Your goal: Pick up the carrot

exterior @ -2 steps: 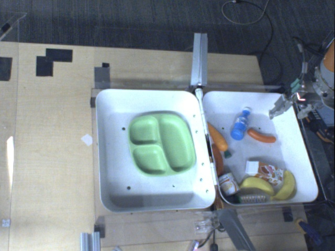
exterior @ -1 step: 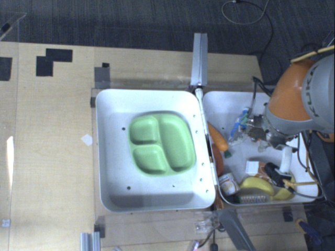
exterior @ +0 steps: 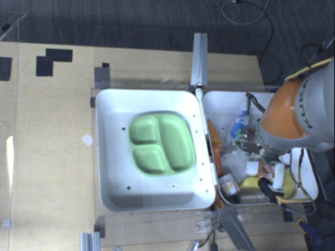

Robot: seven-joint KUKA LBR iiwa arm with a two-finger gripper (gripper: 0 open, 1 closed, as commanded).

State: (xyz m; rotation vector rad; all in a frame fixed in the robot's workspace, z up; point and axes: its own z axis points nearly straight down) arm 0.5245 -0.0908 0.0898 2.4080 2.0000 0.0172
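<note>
The carrot (exterior: 213, 146) is a long orange piece lying along the left wall of the right bin (exterior: 225, 101), pointing from back to front. My gripper (exterior: 242, 141) hangs low over the middle of that bin, just right of the carrot and apart from it. The grey arm with its orange band (exterior: 285, 114) comes in from the right and hides the bin floor beneath it.
The right bin also holds a small round can (exterior: 227, 183), a yellow banana (exterior: 252, 182), a blue and white item (exterior: 241, 122) and other clutter near the front right. The left bin (exterior: 110, 140) holds a green divided plate (exterior: 161, 143).
</note>
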